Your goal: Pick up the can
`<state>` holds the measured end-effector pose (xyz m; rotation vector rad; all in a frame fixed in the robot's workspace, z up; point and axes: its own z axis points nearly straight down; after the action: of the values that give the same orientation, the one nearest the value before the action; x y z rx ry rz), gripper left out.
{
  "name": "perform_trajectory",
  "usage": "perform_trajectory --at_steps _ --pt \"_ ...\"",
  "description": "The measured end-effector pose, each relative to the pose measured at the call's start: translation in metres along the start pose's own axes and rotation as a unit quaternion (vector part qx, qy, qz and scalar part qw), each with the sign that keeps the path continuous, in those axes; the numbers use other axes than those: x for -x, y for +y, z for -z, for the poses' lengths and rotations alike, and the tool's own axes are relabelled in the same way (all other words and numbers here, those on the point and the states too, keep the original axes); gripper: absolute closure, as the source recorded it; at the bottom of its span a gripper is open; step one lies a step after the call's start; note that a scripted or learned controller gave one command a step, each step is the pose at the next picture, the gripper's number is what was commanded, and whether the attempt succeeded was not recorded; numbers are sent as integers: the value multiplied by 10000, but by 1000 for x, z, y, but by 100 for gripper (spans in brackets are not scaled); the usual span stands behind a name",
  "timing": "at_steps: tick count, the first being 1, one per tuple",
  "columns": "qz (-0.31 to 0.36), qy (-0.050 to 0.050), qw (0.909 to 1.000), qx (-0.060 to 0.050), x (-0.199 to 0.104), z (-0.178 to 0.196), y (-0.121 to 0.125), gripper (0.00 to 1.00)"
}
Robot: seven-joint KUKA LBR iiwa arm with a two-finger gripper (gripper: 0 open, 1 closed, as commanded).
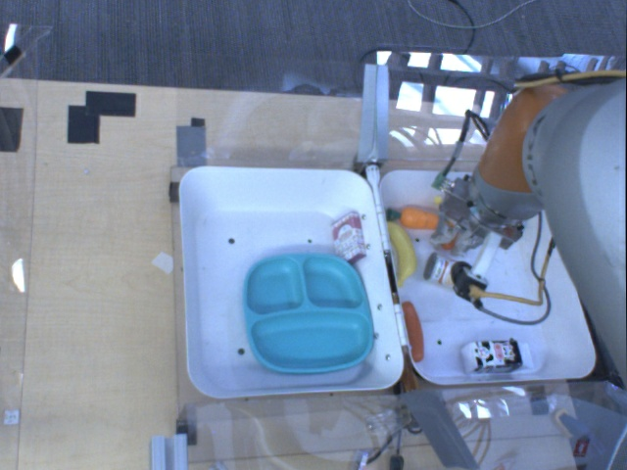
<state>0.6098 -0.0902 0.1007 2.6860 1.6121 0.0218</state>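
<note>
The can (348,235), red and white, lies tilted in the left bin (211,262) against its right wall, just above the teal plate. My gripper (452,237) hangs low over the upper part of the right bin (558,351), right of the carrot and the banana. It is well to the right of the can, with the wall between the bins in between. I see nothing held in it.
A teal divided plate (308,313) fills the middle of the left bin. The right bin holds a banana (400,251), a carrot (419,218), a red sausage (413,329), a small grey item (435,268) under the gripper, and a black-and-white carton (495,354).
</note>
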Motion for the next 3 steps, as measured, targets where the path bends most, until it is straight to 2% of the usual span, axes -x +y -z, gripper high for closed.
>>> perform_trajectory --at_steps 1,2,3 --pt "-2231 -40 9748 -47 -2 134 -62 100" --pt "-2228 -43 9748 -50 -2 134 -62 0" --pt "-2463 -50 9692 -66 -57 84 -76 0"
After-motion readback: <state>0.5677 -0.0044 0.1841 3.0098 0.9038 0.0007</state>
